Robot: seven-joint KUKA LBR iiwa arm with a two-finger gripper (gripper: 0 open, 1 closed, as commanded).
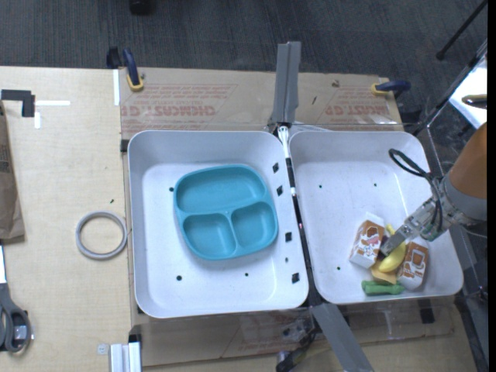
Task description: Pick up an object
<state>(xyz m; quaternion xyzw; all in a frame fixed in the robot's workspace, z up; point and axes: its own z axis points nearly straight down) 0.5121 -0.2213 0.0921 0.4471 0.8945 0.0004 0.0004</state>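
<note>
In the right bin (341, 169), near its front right corner, lies a small heap: a white and brown snack packet (366, 242), a second similar packet (416, 265), a yellow banana-like piece (390, 262) between them and a green pod-shaped toy (382, 287) at the front. My gripper (391, 242) reaches in from the right and its dark tip rests low over the heap, touching or just above the yellow piece between the two packets. The fingers are too small and dark to make out.
The left bin (151, 231) holds a blue three-compartment plate (225, 211). A grey ring (101, 234) and scissors (12, 324) lie on the wooden bench to the left. A black cable (407, 163) loops over the right bin's back right corner.
</note>
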